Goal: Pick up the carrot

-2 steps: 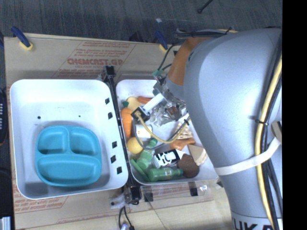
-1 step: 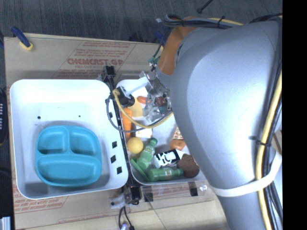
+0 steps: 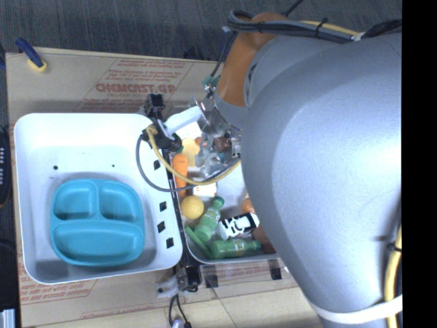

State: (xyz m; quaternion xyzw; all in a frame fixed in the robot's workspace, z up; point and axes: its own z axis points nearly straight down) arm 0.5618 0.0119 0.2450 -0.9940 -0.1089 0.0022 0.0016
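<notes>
The carrot (image 3: 179,167) is an orange piece lying at the left side of the right bin (image 3: 194,255), close against the wall between the two bins. My gripper (image 3: 209,153) hangs low over the right bin, just to the right of the carrot and close to it. The grey arm with its orange band (image 3: 235,74) covers most of that bin. Only part of the carrot shows beside the gripper body and a looping cable (image 3: 146,173).
A yellow lemon (image 3: 192,207) lies just in front of the carrot, with green bottles (image 3: 213,217) and a black-and-white item (image 3: 239,225) nearer the front. The left bin (image 3: 41,135) holds a blue divided plate (image 3: 97,221).
</notes>
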